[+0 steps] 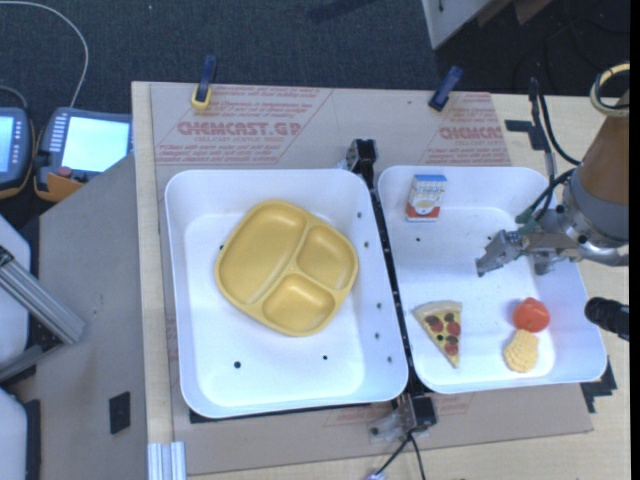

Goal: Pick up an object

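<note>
The table (150,268) carries two shallow white bins set side by side, their inner rims touching along the middle, with black clips at the far and near ends of that seam. The left bin (200,368) holds only a large yellow divided plate (287,266), turned at an angle and lying in the middle of the bin, clear of every wall. The right bin (480,193) holds the smaller things. The grey arm (605,183) reaches in over this bin's right rim, its cables trailing toward the far right corner of the table, and its jaws (497,251) hang over the bare middle of the bin, pointing toward the left; whether they are spread or pressed together cannot be told from this angle, and nothing is seen between them. A small carton (426,197) with a blue top and a white and red face sits at the bin's far wall, near its far left corner, well apart from the jaws. A toy pizza slice (442,328) lies near the bin's near left corner, its point aimed at the near rim. A pale yellow toy pineapple (521,351) lies by the near right corner, and a red toy tomato (532,314) sits just beyond it, the two touching or nearly so, directly under the arm's wrist. No item lies between the jaws and the bin floor beneath them.
</note>
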You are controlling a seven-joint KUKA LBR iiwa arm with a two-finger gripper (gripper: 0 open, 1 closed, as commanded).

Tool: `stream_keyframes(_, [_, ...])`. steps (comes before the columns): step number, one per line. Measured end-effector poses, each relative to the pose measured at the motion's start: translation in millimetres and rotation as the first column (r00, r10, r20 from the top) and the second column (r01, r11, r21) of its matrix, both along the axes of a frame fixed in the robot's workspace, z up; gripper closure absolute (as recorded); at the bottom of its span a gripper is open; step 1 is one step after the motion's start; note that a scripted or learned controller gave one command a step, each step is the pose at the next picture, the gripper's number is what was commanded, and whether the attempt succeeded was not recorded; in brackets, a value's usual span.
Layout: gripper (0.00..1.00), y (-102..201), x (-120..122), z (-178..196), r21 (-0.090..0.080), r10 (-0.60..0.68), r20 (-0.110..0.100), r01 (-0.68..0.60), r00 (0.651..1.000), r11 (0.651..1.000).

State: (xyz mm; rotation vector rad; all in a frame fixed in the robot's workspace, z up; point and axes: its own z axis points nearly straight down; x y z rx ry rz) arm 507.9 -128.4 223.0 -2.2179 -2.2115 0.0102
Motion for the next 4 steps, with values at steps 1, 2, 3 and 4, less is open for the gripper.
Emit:
stream_keyframes(1, [0.0, 0, 3, 5, -0.002, 0.003, 0.012, -0.003, 1.0, 1.0])
stream_keyframes(2, [0.0, 1, 5, -38, 0.0, 0.002, 0.005, -0.002, 1.0, 1.0])
stream_keyframes(3, [0.0, -2, -3, -84, 0.001, 0.002, 0.003, -0.002, 1.0, 1.0])
stream_keyframes(4, [0.0, -1, -1, -133, 0.002, 0.001, 0.012, -0.001, 1.0, 1.0])
